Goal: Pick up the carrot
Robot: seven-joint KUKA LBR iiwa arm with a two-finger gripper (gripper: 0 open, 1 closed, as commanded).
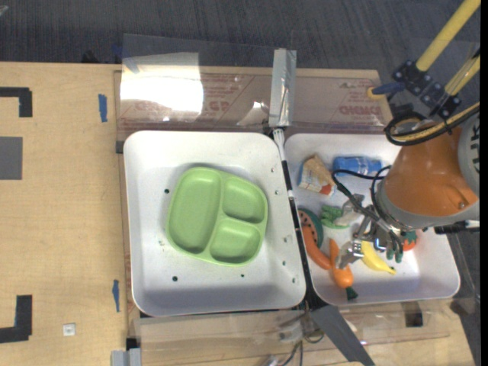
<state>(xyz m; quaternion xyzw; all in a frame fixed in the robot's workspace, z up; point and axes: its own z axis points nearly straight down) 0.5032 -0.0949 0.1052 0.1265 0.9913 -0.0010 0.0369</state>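
Note:
The carrot (340, 270) is a short orange piece with a dark green stub at its lower end. It lies near the front of the right bin (435, 280), left of centre. My gripper (357, 248) hangs low over the bin, just above and to the right of the carrot's upper end. The arm's orange band (427, 178) and loose cables hide the bin's right middle. Nothing shows as lifted off the bin floor.
Around the carrot lie a curved red-orange watermelon slice (311, 242), a yellow banana (377, 259), a green item (329, 216), a beige packet (316, 174) and a blue item (357, 165). The left bin (145, 204) bears a green divided plate (217, 214).

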